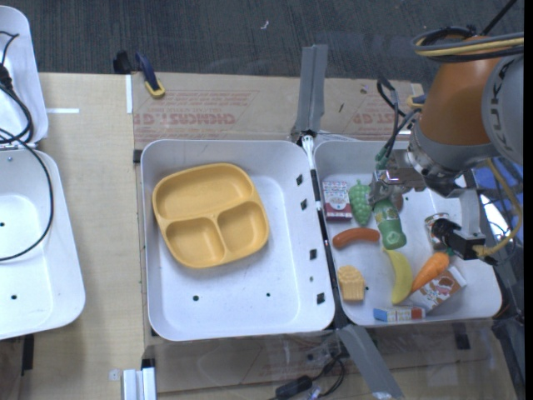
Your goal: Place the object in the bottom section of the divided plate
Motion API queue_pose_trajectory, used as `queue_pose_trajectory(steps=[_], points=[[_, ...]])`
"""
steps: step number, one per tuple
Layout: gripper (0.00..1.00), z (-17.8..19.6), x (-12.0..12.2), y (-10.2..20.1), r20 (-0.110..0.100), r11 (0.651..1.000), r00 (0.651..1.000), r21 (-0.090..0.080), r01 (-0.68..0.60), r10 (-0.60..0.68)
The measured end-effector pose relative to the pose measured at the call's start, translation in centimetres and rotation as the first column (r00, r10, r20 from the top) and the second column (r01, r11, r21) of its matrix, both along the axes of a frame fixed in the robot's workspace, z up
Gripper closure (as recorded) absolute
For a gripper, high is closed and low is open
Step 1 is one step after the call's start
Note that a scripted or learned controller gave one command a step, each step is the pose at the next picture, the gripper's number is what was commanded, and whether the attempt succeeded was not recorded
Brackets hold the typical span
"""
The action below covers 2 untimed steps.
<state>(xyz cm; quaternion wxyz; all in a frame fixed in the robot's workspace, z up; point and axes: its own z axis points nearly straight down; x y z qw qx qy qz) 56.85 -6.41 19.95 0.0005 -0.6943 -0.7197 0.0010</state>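
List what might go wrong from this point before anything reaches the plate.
1. The gripper sits over a tight cluster: green bottle, grapes, sausage and banana lie close together, so a grasp may catch or nudge a neighbour.
2. The yellow divided plate is in the other bin, rotated, so a drop could land in the wrong compartment.

My own wrist hides the right bin's [491,302] upper right corner. The picture's right edge cuts my arm [466,90]. Labels on the small carton [336,199] are too small to read.
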Motion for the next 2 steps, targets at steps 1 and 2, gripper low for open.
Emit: queue_pose_trajectory(steps=[1, 2], points=[[1.00, -0.9, 1.7, 6.5, -0.001, 0.962, 0.962, 0.000, -0.274, 0.274], [1.00, -0.9, 7.8, 10.6, 0.001, 0.920, 0.920, -0.001, -0.391, 0.391]])
